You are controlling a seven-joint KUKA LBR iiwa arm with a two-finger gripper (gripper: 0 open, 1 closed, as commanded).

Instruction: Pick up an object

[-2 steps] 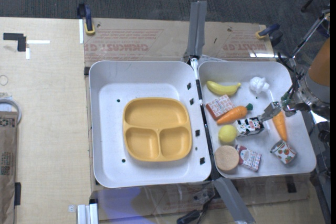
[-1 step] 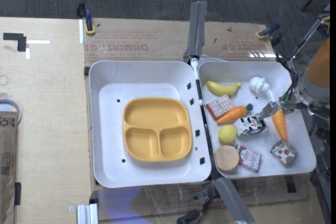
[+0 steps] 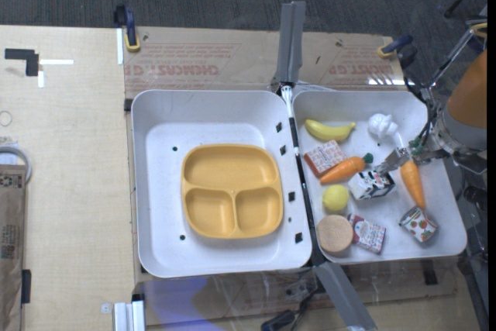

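The right bin [image 3: 453, 244] holds several toy foods: a banana [image 3: 329, 129], a white crumpled piece [image 3: 381, 125], a carrot [image 3: 343, 169], a second carrot [image 3: 412, 182], a lemon [image 3: 335, 198], a black-and-white carton [image 3: 372, 184] and a round tan disc [image 3: 335, 233]. My gripper [image 3: 395, 160] reaches in from the right and hangs low over the bin's right half. It is just above the upper end of the second carrot and right of the first carrot's green top. Nothing is visibly lifted.
The left bin [image 3: 155, 167] carries a yellow divided plate [image 3: 232, 191]. A red snack box [image 3: 323, 157], a small red-white carton [image 3: 369, 233] and a strawberry carton [image 3: 418, 225] also lie in the right bin. The divider [image 3: 293, 159] runs between the bins.
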